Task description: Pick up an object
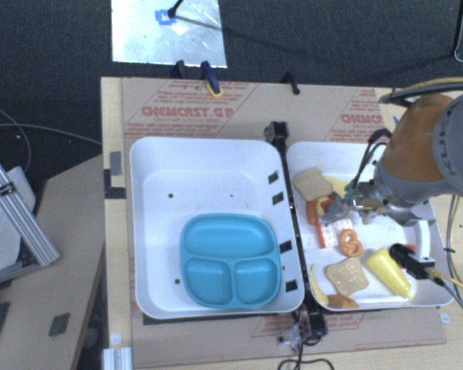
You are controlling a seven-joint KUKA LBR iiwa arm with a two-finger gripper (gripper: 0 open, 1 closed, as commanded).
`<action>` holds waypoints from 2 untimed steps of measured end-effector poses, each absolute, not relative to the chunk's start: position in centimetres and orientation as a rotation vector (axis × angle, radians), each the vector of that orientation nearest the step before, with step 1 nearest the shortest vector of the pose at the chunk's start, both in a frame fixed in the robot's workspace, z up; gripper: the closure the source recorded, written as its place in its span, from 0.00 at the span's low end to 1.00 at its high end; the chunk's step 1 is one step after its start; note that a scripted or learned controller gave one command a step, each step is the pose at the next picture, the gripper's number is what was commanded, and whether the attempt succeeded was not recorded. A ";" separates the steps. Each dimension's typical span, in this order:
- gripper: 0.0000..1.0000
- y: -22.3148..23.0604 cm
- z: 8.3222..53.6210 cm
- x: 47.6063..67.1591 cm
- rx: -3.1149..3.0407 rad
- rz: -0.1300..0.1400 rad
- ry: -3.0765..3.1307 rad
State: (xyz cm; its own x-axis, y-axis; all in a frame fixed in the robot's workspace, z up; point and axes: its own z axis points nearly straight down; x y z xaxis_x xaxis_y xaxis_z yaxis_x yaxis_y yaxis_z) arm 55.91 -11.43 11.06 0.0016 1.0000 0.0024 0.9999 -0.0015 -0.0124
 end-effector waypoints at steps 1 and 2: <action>0.00 -9.4 9.3 62.6 -2.203 0.008 -2.227; 0.00 -9.4 8.8 60.5 -2.226 -0.006 -2.228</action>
